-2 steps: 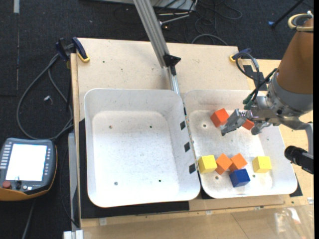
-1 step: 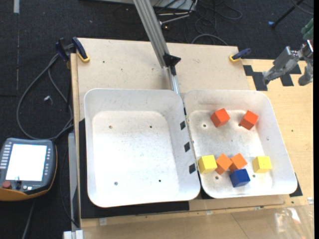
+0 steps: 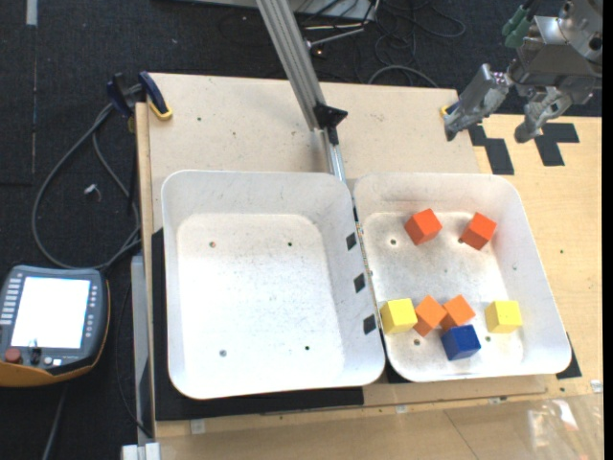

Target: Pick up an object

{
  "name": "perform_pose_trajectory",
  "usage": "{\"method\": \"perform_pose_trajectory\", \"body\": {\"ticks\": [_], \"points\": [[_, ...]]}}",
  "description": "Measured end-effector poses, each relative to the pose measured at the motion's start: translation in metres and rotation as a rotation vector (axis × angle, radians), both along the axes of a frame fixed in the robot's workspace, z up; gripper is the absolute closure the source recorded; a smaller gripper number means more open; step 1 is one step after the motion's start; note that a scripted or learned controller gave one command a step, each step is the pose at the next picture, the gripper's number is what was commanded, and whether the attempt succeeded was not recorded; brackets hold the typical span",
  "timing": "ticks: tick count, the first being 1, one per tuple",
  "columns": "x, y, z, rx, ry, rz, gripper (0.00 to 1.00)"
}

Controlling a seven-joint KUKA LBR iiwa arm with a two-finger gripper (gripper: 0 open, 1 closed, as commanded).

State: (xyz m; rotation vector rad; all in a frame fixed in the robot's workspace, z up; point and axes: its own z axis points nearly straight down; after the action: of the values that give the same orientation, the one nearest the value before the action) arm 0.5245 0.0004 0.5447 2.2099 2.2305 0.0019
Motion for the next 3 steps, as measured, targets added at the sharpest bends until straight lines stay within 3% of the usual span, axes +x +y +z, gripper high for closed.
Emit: {"method": "perform_pose_trajectory", "body": {"ticks": [1, 2, 3], "points": [[0.032, -0.037, 0.000, -0.002, -0.001, -0.013, 0.00], [0.038, 0.008, -0.071, 0.000, 0.011, -0.003, 0.00], [0.039, 0.006, -0.056, -0.001, 0.000, -0.004, 1.00]]}}
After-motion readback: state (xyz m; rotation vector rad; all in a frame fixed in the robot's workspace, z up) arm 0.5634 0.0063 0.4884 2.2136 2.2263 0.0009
